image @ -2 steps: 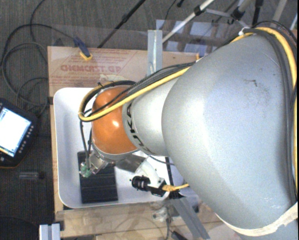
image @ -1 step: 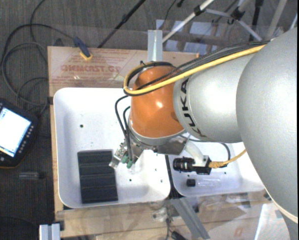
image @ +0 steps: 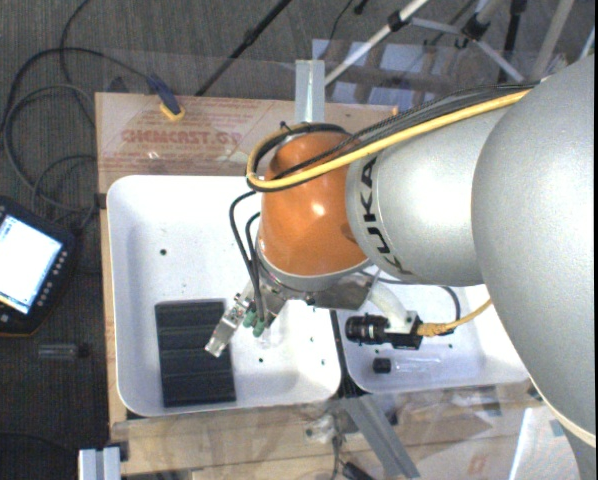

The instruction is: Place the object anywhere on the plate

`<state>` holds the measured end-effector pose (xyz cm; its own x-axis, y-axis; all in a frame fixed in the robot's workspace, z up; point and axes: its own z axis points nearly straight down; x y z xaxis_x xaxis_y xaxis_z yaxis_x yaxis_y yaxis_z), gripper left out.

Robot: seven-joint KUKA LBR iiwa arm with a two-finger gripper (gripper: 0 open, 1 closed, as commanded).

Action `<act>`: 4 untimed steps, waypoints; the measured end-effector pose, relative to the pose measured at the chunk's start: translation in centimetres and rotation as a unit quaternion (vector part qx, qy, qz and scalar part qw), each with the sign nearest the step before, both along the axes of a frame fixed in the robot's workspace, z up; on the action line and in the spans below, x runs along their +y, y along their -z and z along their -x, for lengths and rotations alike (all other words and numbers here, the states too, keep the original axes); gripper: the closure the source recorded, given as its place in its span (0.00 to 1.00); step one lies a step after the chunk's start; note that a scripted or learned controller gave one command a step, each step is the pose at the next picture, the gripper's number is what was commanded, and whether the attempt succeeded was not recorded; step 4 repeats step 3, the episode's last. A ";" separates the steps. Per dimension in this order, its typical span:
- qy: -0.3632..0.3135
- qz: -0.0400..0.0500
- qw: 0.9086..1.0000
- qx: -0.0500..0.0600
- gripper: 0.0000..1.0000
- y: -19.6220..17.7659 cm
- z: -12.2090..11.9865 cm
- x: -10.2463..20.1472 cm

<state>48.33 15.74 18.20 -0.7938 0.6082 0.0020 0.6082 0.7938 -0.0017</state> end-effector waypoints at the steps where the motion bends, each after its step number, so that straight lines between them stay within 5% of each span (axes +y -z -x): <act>1: 0.154 -0.003 0.988 -0.008 0.00 8.8 -0.5 5.2; 2: 0.151 -0.008 0.988 -0.010 1.00 7.8 -0.6 5.8; 3: 0.082 -0.005 0.997 -0.011 1.00 8.9 -0.7 -4.3; 4: 0.082 -0.005 0.997 -0.011 1.00 8.9 -0.7 -4.3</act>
